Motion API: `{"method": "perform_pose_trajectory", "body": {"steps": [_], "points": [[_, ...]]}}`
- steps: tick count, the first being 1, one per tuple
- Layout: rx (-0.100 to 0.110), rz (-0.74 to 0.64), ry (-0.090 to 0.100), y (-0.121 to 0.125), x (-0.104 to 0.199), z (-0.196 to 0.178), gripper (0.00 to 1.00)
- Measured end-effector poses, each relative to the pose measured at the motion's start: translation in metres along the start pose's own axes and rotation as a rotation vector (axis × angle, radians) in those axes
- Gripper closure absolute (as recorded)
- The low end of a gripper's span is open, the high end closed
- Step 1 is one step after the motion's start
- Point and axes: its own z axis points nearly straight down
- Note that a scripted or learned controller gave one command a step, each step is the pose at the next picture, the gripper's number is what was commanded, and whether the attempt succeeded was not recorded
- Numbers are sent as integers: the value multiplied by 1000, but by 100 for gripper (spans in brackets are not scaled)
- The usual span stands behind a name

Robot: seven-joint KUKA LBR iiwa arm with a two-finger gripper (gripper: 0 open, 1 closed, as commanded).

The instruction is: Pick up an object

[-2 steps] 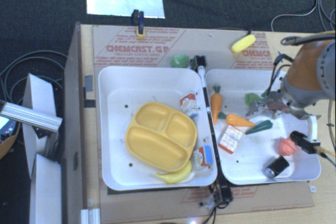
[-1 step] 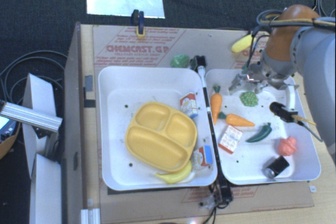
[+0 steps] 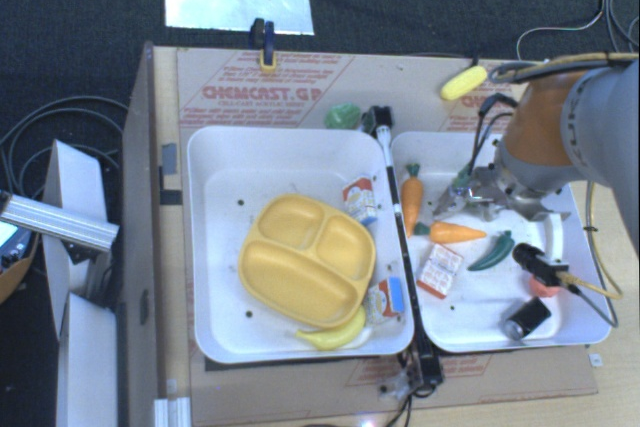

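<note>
The yellow tray (image 3: 307,260) fills the left bin (image 3: 215,215). In the right bin (image 3: 470,340), an orange carrot (image 3: 457,233) lies just below the gripper (image 3: 462,195), which the arm (image 3: 560,130) lowers from the right; its fingers seem slightly parted, gripping nothing.

On the worktop (image 3: 300,80) 2 bins sit side by side, touching along their inner walls. The left bin (image 3: 215,245) holds a 3-compartment tray (image 3: 305,260) near its middle, a banana (image 3: 335,333) at the tray's near edge, 1 packet (image 3: 360,200) behind the tray's right side and another (image 3: 385,300) before it. The right bin (image 3: 575,335) holds 1 carrot (image 3: 411,198) along its left wall, a 2nd carrot (image 3: 458,233) right of it, and a packet (image 3: 439,270) before them. The end effector (image 3: 470,193) hangs over this bin's rear part.
</note>
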Motion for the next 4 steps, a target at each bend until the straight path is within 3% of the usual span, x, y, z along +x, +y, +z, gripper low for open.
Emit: {"method": "perform_pose_trajectory", "body": {"steps": [1, 2, 3, 4], "points": [[-8, -5, -4, 48, 37, -1, 0], [-3, 1, -2, 5, 24, 0, 0], [-9, -2, -2, 8, 25, -12, 100], [-11, -8, 0, -26, 76, -119, 100]]}}
